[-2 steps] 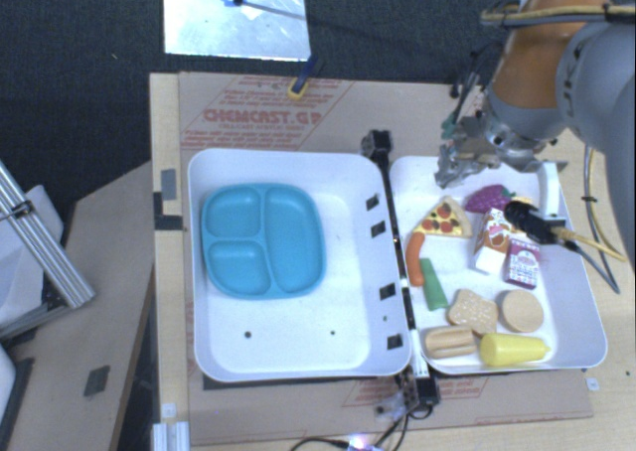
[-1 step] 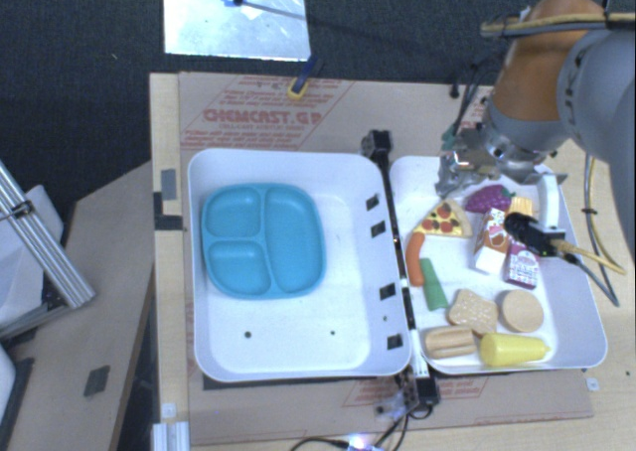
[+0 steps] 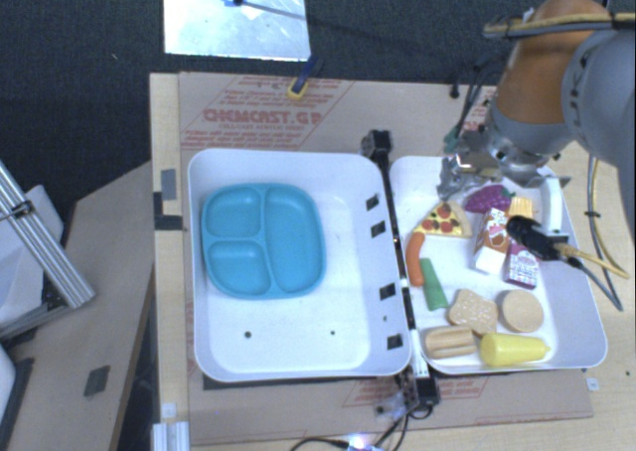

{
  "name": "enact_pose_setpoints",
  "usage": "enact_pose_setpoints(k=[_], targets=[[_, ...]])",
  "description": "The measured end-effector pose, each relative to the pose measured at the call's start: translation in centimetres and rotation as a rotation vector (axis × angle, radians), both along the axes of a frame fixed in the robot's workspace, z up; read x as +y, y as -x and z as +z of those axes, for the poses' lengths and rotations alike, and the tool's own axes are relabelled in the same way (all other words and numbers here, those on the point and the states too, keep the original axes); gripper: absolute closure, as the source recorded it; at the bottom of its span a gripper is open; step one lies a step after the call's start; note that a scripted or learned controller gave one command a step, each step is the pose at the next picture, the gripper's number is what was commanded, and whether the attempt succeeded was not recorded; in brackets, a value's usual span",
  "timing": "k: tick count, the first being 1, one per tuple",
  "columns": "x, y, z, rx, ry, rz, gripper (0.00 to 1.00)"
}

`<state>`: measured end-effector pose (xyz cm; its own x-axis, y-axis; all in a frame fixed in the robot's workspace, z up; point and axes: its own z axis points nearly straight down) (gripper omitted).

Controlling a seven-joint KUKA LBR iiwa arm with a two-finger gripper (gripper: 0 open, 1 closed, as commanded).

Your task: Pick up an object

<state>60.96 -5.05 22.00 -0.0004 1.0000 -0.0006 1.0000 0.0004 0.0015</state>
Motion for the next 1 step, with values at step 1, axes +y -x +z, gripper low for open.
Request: enact_pose_setpoints(k=[1], targets=[[-0.53,-1.60,-0.17,-0.001,0.000,0.004,1.00]])
